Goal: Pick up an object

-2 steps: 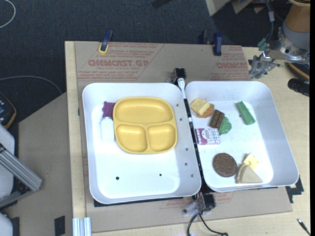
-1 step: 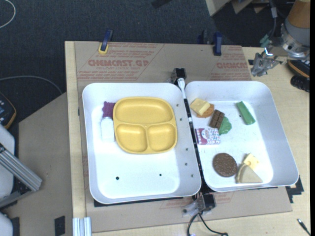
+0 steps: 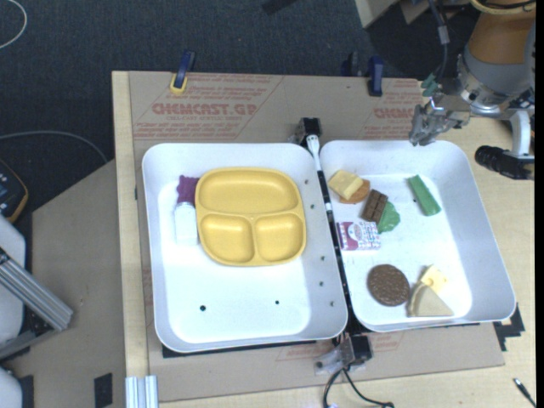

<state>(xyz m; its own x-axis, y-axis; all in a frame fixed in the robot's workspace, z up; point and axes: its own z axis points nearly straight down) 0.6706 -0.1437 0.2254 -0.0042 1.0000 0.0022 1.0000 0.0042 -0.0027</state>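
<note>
The right bin (image 3: pixel 476 228) holds several small items: a tan bread-like piece (image 3: pixel 346 185), a brown chocolate bar (image 3: pixel 375 205), a green lump (image 3: pixel 389 218), a green stick (image 3: pixel 423 195), a pink-and-white packet (image 3: pixel 358 235), a round brown cookie (image 3: pixel 388 284) and pale cheese wedges (image 3: pixel 431 293). My gripper (image 3: pixel 426 129) hangs over the far rim of the right bin, above and apart from all of them. Nothing shows between its fingers.
The left bin (image 3: pixel 170 296) holds a yellow divided tray (image 3: pixel 251 215) with a purple-and-white bottle (image 3: pixel 184 209) beside it on the left. Blue and yellow clamps (image 3: pixel 180 73) pin the cardboard at the back. The bins' shared wall runs down the middle.
</note>
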